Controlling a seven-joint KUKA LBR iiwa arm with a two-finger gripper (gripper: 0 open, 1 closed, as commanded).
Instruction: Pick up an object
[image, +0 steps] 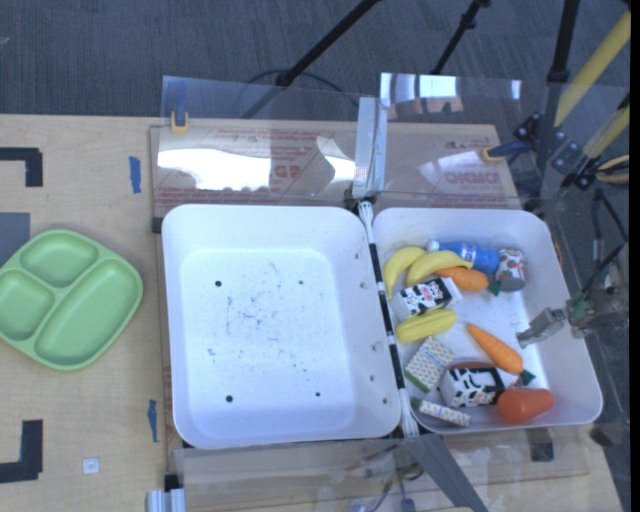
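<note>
Lying far left of the right bin (560, 300), a green divided plate (68, 296) rests on the wooden bench (80, 150); the left bin (180, 300) sits just beside that bin. Inside the right bin, bananas (420, 265) and a cow-patterned carton (428, 294) occupy its left side, a carrot (495, 346) its middle, a red tomato (524, 404) its near right corner. The gripper (540, 326) hangs over its right side, fingers apart, gripping nothing.

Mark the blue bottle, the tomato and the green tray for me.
Blue bottle (467, 251): camera view, middle of its body, at the back of the right bin.
Tomato (524, 404): camera view, centre of its red skin, front right corner.
Green tray (97, 300): camera view, floor of its long compartment.
</note>
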